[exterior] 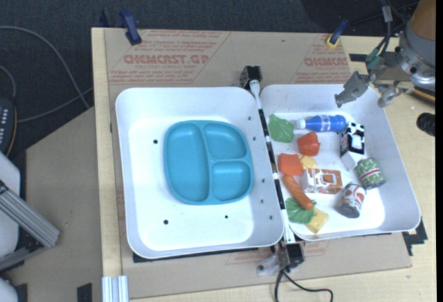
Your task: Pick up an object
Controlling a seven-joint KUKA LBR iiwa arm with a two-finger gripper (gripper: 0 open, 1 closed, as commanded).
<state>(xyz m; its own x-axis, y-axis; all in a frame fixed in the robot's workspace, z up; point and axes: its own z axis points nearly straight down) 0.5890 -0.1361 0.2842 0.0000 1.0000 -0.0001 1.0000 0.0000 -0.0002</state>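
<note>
Dark carpet surrounds a plywood worktop (208, 51) on which two shallow white bins are set side by side. Small toy items are gathered in the right bin (394, 155), below and to the left of the claw (367, 89): a blue-and-white bottle (322, 123), a green piece (281, 129), orange pieces, a small printed box (324, 180) and two little cans (360, 186).

All are judged light, stiff and fairly smooth; the bottle, nearest the claw, would probably roll, so it is best taken across its middle.

A blue divided plate (208, 161) is seen in the left bin (138, 120), well away to the claw's left.

The claw is held over the right bin's upper rim, with its fingers spread apart and nothing between them.
</note>
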